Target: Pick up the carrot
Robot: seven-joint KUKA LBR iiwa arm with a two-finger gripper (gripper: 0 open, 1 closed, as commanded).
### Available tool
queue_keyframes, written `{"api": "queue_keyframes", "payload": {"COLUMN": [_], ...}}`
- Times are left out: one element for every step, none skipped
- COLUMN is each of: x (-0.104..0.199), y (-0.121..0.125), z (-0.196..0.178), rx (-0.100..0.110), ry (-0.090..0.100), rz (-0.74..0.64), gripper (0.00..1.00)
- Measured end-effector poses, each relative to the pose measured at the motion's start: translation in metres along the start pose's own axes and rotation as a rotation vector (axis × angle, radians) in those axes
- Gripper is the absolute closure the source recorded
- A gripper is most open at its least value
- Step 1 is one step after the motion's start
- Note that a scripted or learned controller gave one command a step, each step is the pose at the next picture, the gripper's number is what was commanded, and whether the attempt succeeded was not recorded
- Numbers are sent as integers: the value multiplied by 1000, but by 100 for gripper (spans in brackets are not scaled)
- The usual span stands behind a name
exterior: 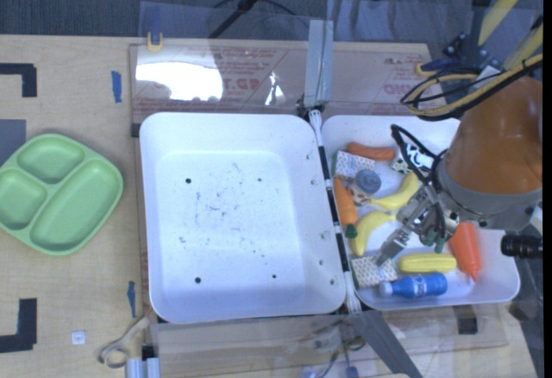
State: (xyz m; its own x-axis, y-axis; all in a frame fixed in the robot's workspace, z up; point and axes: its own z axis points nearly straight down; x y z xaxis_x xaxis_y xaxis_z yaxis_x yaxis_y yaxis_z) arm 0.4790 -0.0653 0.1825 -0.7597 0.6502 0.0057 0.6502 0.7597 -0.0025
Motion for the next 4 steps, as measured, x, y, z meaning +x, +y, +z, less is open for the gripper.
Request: {"api": "queue_keyframes", "payload": {"x": [-7, -19, -32, -55], "y": [-8, -12, -6, -20], "z": [0, -33, 62, -27], "rx": [-1, -2, -1, -2], "ry": [-2, -5, -2, -5], "rz": [-494, -291, -579, -600], "gripper": [0, 0, 0, 0]}}
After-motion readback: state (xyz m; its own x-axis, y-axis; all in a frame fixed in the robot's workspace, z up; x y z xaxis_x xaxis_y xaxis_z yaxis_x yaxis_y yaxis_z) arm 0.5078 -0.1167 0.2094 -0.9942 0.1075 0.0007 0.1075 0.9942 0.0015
